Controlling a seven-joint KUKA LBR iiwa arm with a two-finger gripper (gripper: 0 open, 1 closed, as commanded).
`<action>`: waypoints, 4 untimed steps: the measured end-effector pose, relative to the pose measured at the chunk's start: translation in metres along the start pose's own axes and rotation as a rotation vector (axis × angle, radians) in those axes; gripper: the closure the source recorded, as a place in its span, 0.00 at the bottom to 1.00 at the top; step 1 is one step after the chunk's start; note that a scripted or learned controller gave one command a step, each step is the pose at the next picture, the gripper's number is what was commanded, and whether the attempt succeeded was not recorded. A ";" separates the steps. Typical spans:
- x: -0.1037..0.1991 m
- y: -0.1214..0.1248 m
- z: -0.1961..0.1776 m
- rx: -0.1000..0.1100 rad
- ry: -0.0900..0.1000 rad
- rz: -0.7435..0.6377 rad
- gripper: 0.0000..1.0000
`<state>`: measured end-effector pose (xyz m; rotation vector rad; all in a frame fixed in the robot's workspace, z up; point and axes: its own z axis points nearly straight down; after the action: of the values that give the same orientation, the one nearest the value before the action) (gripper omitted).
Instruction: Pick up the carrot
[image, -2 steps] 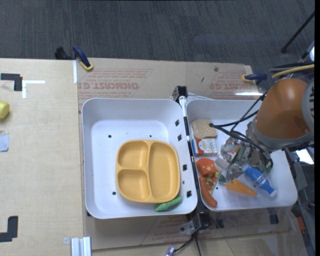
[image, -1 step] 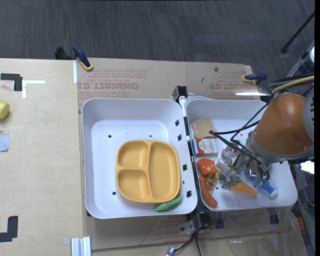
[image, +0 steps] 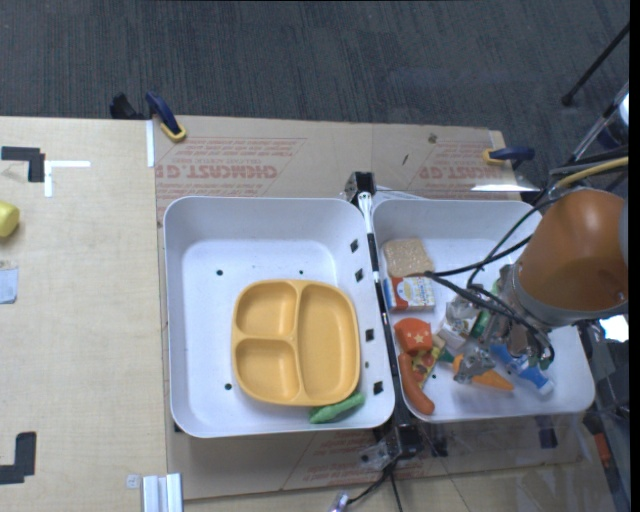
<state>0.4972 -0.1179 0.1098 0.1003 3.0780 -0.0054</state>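
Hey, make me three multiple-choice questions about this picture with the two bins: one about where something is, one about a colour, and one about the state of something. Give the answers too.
1. Where does the green pod-shaped vegetable lie?
A. On the bench outside the bins
B. In the left bin, by the near edge of the plate
C. In the right bin, under the arm

2. What colour is the divided plate?
A. Blue
B. Yellow-orange
C. Red

3. What is in the plate's compartments?
A. Nothing
B. A slice of bread
C. A carrot

Answers: 1 B, the green vegetable rests against the plate's near rim in the left bin. 2 B, the plate is yellow-orange. 3 A, all three compartments are bare; the carrot lies in the right bin near the claw.
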 end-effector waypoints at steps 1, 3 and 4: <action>0.003 0.014 0.001 0.011 0.002 0.129 0.00; -0.005 0.009 0.002 0.002 0.011 -0.452 0.00; -0.003 0.010 0.004 -0.004 0.029 -0.109 0.00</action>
<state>0.5014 -0.1080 0.1065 -0.0688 3.1076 -0.0023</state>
